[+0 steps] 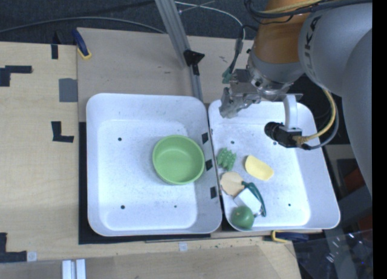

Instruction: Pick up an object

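We find the arm's gripper poised over the far left corner of the right bin, above the floor of the bin and well apart from the objects it could take; whether it is released or clenched we cannot tell, since the wrist housing hides its working end, and we see nothing held in it. The candidate objects lie clustered in the near left part of that bin: a small green ridged piece, a yellow block, a tan rounded piece, a white item with a dark green handle and a green ball-like object at the near wall. The left bin carries a green bowl, upright and clear of the walls. We judge the task to be at the approach step, with no pick yet made. The next move calls for travel toward the cluster, then a descent on one item; the yellow block stands freest, while the tan, white and green items touch or overlap, which could spoil a grasp. Their exact identities are too small to settle.
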`<state>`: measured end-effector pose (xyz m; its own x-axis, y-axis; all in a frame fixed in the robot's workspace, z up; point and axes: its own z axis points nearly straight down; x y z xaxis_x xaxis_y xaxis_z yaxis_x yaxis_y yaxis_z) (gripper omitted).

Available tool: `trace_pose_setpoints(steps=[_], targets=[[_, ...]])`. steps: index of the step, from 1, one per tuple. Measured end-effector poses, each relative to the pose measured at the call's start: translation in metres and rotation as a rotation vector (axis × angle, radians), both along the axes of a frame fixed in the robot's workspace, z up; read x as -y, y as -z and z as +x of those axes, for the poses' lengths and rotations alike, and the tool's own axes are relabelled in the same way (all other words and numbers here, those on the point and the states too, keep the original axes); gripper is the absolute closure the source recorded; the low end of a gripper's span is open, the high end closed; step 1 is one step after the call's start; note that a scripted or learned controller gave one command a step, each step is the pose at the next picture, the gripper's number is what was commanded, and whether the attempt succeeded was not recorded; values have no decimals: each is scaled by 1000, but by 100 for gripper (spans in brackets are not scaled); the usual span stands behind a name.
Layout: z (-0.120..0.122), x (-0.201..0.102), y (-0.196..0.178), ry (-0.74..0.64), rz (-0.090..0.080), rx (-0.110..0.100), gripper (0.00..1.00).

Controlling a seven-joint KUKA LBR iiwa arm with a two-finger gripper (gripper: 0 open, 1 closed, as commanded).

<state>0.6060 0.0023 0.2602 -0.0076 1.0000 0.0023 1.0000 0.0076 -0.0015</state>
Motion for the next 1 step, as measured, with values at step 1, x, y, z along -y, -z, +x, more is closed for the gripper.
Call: trace_pose_setpoints(steps=[1], targets=[[-7,-59,17,0,-1,-3,100]])
